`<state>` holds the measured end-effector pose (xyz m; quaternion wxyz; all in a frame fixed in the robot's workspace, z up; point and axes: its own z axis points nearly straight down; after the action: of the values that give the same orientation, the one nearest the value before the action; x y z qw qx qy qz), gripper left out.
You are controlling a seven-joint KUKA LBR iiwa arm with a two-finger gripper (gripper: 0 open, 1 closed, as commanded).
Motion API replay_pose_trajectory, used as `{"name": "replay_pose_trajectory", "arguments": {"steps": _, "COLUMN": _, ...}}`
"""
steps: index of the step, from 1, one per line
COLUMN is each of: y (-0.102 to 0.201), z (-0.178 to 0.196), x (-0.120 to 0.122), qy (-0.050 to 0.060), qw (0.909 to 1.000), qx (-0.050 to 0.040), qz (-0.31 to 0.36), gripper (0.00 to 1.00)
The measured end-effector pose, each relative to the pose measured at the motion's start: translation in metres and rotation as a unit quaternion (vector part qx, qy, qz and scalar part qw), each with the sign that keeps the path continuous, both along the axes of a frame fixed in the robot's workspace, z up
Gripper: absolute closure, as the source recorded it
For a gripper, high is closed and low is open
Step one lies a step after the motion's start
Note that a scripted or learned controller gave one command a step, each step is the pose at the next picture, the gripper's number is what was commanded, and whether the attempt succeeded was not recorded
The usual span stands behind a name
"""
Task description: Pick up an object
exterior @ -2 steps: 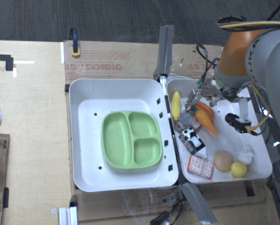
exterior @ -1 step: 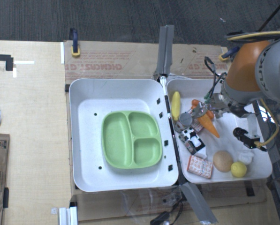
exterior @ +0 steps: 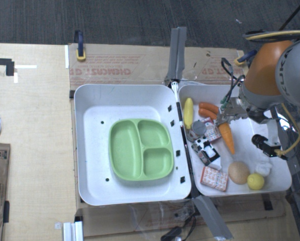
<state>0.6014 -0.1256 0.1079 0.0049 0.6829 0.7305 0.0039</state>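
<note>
Two shallow white bins sitting side by side on the table (exterior: pixel 34 94). Left bin (exterior: pixel 87 149) holding a green divided plate (exterior: pixel 140 149), lying flat near the centre, three compartments facing up.

Right bin (exterior: pixel 278 182) crowding with small things. Yellow banana (exterior: pixel 188 112) lying along the 9 o'clock wall, close to the divider. Orange carrot (exterior: pixel 226 137) slanting near the centre, a shorter orange-red piece (exterior: pixel 208 109) lying just beside it toward 11 o'clock. Grey round piece (exterior: pixel 198 129) resting below the banana, a black-and-white gadget (exterior: pixel 206 150) just beside it toward 6 o'clock. Red-and-white patterned packet (exterior: pixel 213 178) lying at 7 o'clock, a tan egg (exterior: pixel 238 172) next to it, a yellow lemon (exterior: pixel 256 181) at 5 o'clock touching or nearly touching the egg.

Arm (exterior: pixel 270 72) reaching in from 3 o'clock, orange band above the wrist. End effector (exterior: pixel 224 118) hanging at the upper end of the carrot; impossible to tell whether spread, pressed together or pinching anything, being blurred and mixed with cables. Carrot appearing to be lying in the bin.
</note>
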Motion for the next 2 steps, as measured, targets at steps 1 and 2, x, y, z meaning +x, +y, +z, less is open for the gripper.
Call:
{"name": "replay_pose_trajectory", "arguments": {"steps": 1, "y": 0.000, "z": 0.000, "x": 0.000, "qy": 0.001, "qw": 1.0000, "qx": 0.0001, "qz": 0.000, "gripper": 0.00}}
{"name": "replay_pose_trajectory", "arguments": {"steps": 2, "y": -0.018, "z": -0.011, "x": -0.015, "qy": 0.002, "qw": 0.9996, "qx": 0.0019, "qz": -0.027, "gripper": 0.00}}
